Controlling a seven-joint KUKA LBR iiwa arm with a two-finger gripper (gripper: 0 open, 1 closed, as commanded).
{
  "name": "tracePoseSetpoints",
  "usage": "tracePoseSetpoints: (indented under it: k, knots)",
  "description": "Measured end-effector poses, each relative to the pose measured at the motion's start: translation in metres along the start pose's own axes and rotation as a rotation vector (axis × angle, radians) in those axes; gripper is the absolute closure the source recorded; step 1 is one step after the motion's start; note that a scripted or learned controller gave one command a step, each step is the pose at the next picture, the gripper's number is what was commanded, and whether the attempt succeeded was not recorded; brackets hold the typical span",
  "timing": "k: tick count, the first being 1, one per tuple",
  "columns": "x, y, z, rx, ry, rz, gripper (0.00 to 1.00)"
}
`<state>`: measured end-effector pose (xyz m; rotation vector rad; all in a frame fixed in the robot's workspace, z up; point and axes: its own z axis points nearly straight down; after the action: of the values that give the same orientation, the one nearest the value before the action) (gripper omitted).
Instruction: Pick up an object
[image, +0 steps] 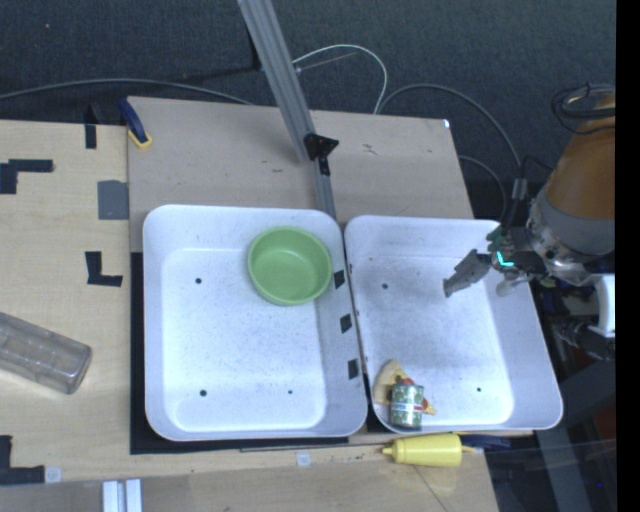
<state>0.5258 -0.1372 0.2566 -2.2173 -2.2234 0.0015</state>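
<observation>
**Empty gripper far from its likeliest target**

We see the gripper (478, 272) hovering over the right bin (520, 345), its fingers spread apart and holding nothing. We judge a straight descent risks closing on bare floor, since the small can (405, 403) sits well away in the near-left corner, where the wall could block a finger. The left bin (170, 330) holds a green bowl (290, 265).
</observation>
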Motion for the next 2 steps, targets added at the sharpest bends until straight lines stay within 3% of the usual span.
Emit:
tracePoseSetpoints:
  k: [2]
  knots:
    - [0.0,-0.008,0.115,0.006,0.001,0.002,0.0]
